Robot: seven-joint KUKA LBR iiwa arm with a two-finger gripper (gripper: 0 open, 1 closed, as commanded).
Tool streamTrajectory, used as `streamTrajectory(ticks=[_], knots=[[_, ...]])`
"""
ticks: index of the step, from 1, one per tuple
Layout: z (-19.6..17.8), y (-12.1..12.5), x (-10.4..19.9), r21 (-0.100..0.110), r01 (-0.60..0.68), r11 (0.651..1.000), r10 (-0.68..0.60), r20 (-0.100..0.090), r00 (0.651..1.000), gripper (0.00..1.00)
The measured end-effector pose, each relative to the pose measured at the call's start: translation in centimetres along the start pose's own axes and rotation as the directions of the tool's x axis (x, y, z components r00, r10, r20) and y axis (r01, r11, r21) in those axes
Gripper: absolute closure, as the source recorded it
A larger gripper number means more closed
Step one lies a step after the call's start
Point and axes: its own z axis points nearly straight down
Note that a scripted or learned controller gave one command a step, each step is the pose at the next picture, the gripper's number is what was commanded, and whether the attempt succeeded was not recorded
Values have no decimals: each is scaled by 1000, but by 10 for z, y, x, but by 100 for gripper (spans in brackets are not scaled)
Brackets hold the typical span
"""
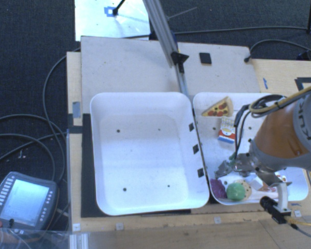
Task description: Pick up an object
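The right bin (209,148) holds a toy pizza slice (218,108) at its far end and a small white, red and blue carton (227,130) just below it. In the near corner lie a green ball (236,192), a purple piece (217,186) and a tan disc (244,184). My gripper (226,168) hangs low over the bin's near half, just above the purple piece and the ball, with nothing visibly held. The orange-banded wrist (280,139) covers the bin's right side.
The left bin (140,149) lies beside the right one, their shared walls meeting near my gripper. A metal pole (163,30) slants in from the back. A teach pendant (18,201) and cables lie on the floor at left.
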Motion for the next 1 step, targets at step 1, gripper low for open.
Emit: streamTrajectory(ticks=[1], knots=[[-1,60,-51,-3,-6,1000,6,3,1000,0]])
